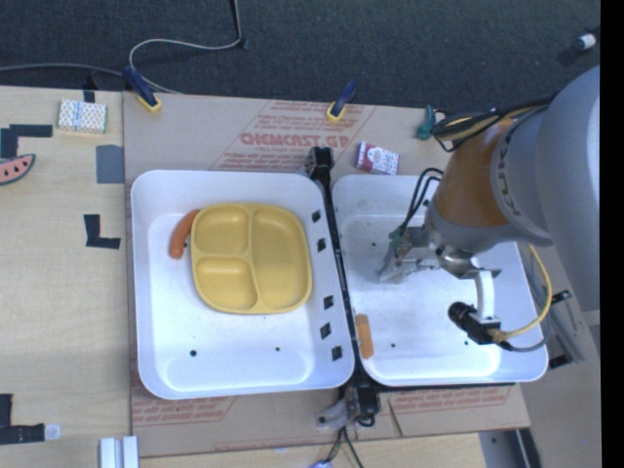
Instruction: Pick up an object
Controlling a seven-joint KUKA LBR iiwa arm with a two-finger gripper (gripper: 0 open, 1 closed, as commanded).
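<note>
- Camera view: two white bins side by side. Left bin (166, 359) holds a yellow divided plate (252, 257) with an orange sausage-like piece (179, 234) touching its left rim. Right bin (419, 354) has a small orange piece (364, 335) lying against its left wall, near the front corner.
- Gripper (395, 264) is down in the right bin, in the middle of the floor, well apart from the small orange piece and with nothing seen between its fingers. Fingers look close together, but they are small and blurred; cannot tell apart from together with confidence.
- Risk: a close here would likely catch bare bin floor, as no object lies under the fingertips.
- Risk: the nearest candidate sits tight to the bin wall; one finger could land on the divider or push the piece along the wall instead of straddling it.
- Risk: the plate is broad and flat, a poor fit for a two-finger pinch except at its rim.
- Arm pose: grey link with the orange band (473, 178) enters from the right, wrist bent downward and leftward over the right bin, cables trailing beside it.
</note>
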